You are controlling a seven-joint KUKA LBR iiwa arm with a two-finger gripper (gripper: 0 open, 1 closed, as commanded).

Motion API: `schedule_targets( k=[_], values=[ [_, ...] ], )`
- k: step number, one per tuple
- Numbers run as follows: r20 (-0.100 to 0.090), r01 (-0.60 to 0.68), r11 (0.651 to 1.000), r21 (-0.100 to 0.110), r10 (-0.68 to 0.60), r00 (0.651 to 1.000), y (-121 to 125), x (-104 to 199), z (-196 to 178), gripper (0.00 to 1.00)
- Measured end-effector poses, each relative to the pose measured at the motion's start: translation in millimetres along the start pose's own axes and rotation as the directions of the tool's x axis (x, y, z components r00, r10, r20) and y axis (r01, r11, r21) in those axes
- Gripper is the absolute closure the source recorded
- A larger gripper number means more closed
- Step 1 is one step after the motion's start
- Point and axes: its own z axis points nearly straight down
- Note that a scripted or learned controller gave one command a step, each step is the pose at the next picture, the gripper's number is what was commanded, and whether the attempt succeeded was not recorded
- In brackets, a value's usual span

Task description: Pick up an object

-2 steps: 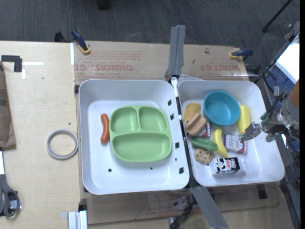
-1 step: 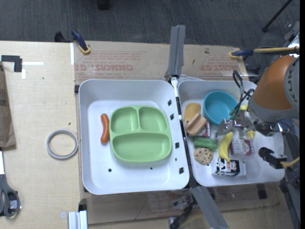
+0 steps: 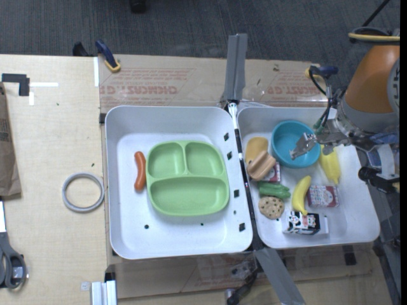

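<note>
- Approach step, judging by the pose: two-finger metal gripper [image 3: 304, 146] poised over the round blue plastic bowl [image 3: 294, 143] in the right-hand shallow white bin [image 3: 362, 230], nothing lifted yet.
- Fingers spread narrowly, tips pointing down and to the view's left, over the bowl's interior near its right rim; nothing visible between them. Contact with the bowl's surface impossible to tell from this angle.
- Likely targets close by: the bowl itself, a yellow banana-shaped toy [image 3: 330, 165] just beside the bowl's right edge, a second yellow banana toy [image 3: 301, 194] lower down, a tan hot-dog bun toy [image 3: 259, 158] touching the bowl's left side.
- Also in that bin: a green pepper-like piece [image 3: 274, 189], a round chocolate-chip cookie toy [image 3: 271, 207], a small red-and-white packet [image 3: 322, 197], a black-and-white milk carton [image 3: 305, 223].
- Left-hand white bin [image 3: 124, 234] holding a green three-compartment plastic tray [image 3: 187, 178] and an orange sausage toy [image 3: 139, 171] just beside the tray's left edge.
- Next move, as a guess: either a descent onto the bowl's rim with one finger inside and one outside, or a shift right toward the banana toy; clean closure needed, crowded neighbours a risk for a bumped or missed grasp.
</note>
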Motion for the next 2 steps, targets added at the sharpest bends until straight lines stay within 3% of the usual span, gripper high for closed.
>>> schedule_targets(
  k=[1, 2],
  values=[
    [-0.004, 0.181, 0.983, -0.024, -0.181, 0.983, -15.7, -37.2, 47.2, 0.00],
    [-0.015, 0.219, 0.976, -0.003, -0.219, 0.976, 35.3, -31.1, 60.0, 0.00]
  ],
)
